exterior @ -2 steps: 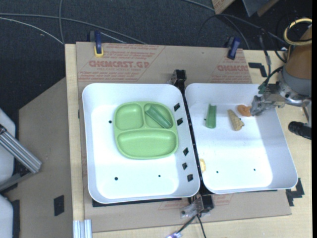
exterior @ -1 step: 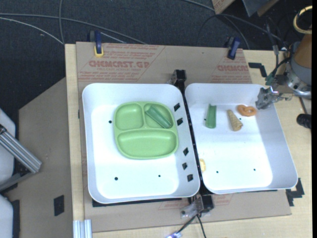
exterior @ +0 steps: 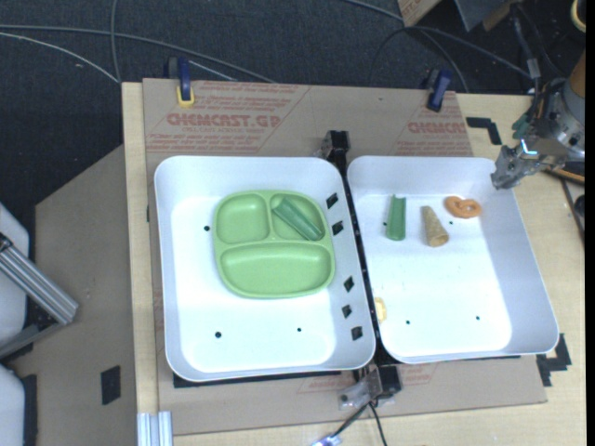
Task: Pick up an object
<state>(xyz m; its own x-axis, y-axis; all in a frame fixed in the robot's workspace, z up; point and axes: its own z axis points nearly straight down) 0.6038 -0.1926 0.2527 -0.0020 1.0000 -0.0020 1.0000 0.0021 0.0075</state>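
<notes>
**End effector parked at the right bin's far corner**

Dark carpet crossed by cables surrounds the desk (exterior: 279, 110), a brown board carrying two shallow white bins side by side. At the view's right edge, the end effector (exterior: 514, 167) sits over the far right corner of the right bin (exterior: 465, 333); how far it is open cannot be made out, and nothing is seen in its grip.

Closest to it, just down and to the left inside that bin, lies an orange ring-shaped piece (exterior: 463, 207). Further left is a tan cone-shaped piece (exterior: 433, 227), and beyond that a dark green stick (exterior: 397, 217), standing apart from each other.

Well away to the left, the left bin (exterior: 186, 277) holds a light green divided plate (exterior: 273, 244), with a green piece (exterior: 297, 216) lying in its upper right compartment.
</notes>
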